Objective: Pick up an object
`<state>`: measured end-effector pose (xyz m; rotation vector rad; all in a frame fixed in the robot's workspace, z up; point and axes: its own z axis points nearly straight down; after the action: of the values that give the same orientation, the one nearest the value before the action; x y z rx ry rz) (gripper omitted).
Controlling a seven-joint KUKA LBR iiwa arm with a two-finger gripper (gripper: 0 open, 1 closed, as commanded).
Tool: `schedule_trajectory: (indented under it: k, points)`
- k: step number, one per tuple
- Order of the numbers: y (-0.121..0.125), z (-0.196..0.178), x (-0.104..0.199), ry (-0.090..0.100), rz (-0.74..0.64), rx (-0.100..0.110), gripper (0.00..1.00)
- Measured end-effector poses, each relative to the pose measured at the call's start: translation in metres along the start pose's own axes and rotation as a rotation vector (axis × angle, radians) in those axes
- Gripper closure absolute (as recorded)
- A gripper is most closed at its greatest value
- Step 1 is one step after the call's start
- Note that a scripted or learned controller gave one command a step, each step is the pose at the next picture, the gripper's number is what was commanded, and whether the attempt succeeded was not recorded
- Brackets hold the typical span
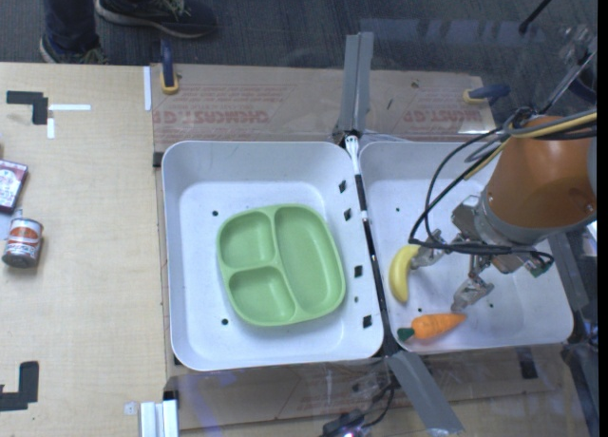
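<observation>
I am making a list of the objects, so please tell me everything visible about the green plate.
The light green plastic plate with rounded corners has three compartments: two smaller ones on its left half, one long one on the right. It lies flat, slightly rotated, in the middle of the left shallow white bin, and nothing else touches it.

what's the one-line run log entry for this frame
gripper: over right bin, nothing held | banana: beside it | carrot: near front edge | green tray: left bin
</observation>
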<state>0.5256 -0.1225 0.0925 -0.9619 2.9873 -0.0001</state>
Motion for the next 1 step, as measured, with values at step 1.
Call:
schedule_trajectory:
  k: [1]
  points:
    - [0.0362,-0.0035,0.0162,-0.012,0.055,0.018,0.00]
